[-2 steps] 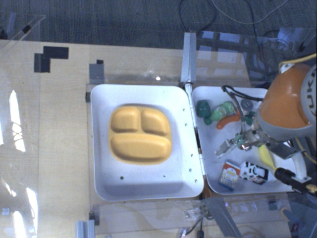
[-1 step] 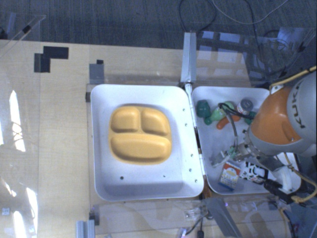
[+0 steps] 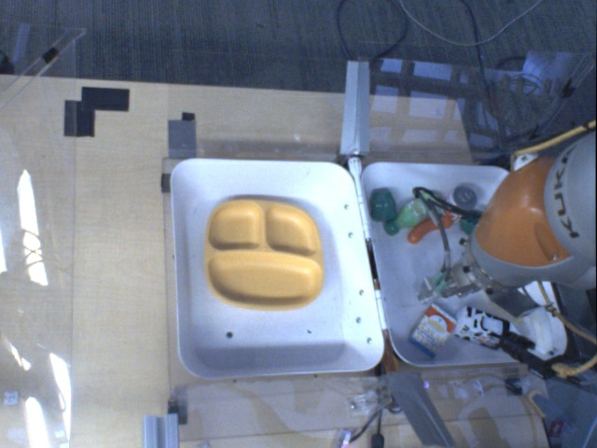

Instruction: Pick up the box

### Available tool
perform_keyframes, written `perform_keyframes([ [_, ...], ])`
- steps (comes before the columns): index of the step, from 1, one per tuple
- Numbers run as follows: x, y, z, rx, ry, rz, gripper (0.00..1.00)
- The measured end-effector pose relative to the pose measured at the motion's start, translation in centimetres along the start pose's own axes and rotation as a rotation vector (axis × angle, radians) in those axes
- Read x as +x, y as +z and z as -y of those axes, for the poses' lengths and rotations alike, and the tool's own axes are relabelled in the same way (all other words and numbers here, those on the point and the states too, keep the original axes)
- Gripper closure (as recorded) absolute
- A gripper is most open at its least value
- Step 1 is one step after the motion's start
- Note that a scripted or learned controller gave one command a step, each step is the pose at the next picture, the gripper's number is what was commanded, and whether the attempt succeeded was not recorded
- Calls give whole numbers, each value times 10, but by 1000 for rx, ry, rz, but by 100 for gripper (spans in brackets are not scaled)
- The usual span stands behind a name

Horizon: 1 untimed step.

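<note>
The one box, small, with orange, white and blue print, lies in the lower right of the frame, on the floor of the right bin near that bin's lower left corner. Just right of it lies one black-and-white patterned thing; whether the two touch is unclear.

The gripper hangs just above the box in the picture, under the arm's orange band. I cannot tell whether its jaws are apart or together, and nothing is seen held in it.

Higher in the same bin, toward its upper edge, are two green things close together, one orange-red thing beside them, and one grey round thing.

There are two white bins side by side. The left bin, at the frame's centre, holds a single yellow tray with three compartments, two small ones above one long one.
</note>
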<state>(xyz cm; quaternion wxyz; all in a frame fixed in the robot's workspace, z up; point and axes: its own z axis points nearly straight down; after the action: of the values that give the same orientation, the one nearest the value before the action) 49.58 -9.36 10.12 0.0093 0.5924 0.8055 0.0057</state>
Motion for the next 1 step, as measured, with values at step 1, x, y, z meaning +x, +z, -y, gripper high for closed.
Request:
perform_keyframes([
  [1, 0, 0, 0, 0, 1, 0, 0],
])
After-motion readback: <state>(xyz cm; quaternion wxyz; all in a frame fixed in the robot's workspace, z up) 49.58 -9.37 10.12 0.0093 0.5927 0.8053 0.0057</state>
